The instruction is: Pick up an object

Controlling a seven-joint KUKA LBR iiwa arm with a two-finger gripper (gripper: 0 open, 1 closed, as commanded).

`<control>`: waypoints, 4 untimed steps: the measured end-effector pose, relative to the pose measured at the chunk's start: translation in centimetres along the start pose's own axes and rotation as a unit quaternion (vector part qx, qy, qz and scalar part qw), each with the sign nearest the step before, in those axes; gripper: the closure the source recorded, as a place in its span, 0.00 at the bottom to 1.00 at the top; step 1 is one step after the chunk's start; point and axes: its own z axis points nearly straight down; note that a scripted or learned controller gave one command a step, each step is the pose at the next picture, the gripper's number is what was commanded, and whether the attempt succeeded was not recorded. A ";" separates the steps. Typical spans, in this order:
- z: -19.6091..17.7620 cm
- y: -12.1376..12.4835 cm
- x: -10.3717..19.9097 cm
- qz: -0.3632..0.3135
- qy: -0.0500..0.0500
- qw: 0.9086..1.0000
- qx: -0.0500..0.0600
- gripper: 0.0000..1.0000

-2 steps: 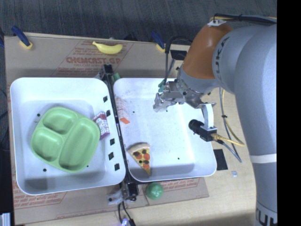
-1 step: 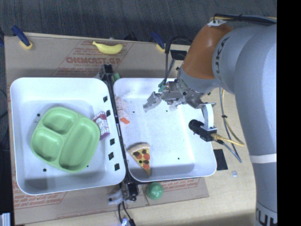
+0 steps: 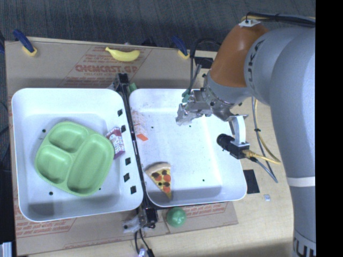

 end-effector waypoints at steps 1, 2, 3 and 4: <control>0.0 0.0 0.0 0.000 0.000 1.000 0.000 0.00; -1.0 0.1 0.0 -0.002 0.000 1.000 -0.001 1.00; -1.0 0.1 0.0 -0.002 0.000 1.000 -0.001 0.00; -2.0 0.1 0.1 -0.004 -0.001 1.000 -0.003 1.00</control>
